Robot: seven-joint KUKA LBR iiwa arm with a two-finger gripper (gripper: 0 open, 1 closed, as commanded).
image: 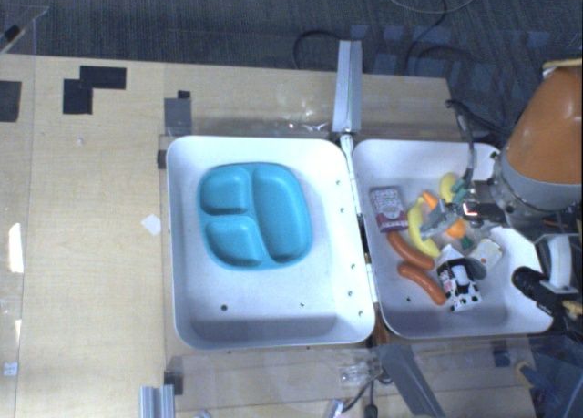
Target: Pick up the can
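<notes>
Can: a small can (387, 209) with a dark red label lay on its side near the left wall of the right bin (510, 321), close to the divider.
Gripper: the gripper (453, 218) was low over the middle of the right bin, among the toy food, to the right of the can and apart from it; nothing of the can was between its fingers.
Grip state: could not tell, as the fingertips were lost in the clutter.
Near the gripper: a yellow banana (417, 228) lay between can and gripper; two orange sausages (412, 251) lay just below; a black-and-white toy (460, 283), possibly a cow, sat at the front.
Left bin: the left bin (191, 316) held a blue divided plate (255, 214).
Surface: both bins sat on a pale wooden bench (82, 252) with black tape marks; dark carpet (182, 6) with a loose cable lay beyond.
Cut off: the arm's orange band (551, 129) ran out of frame on the right.
</notes>
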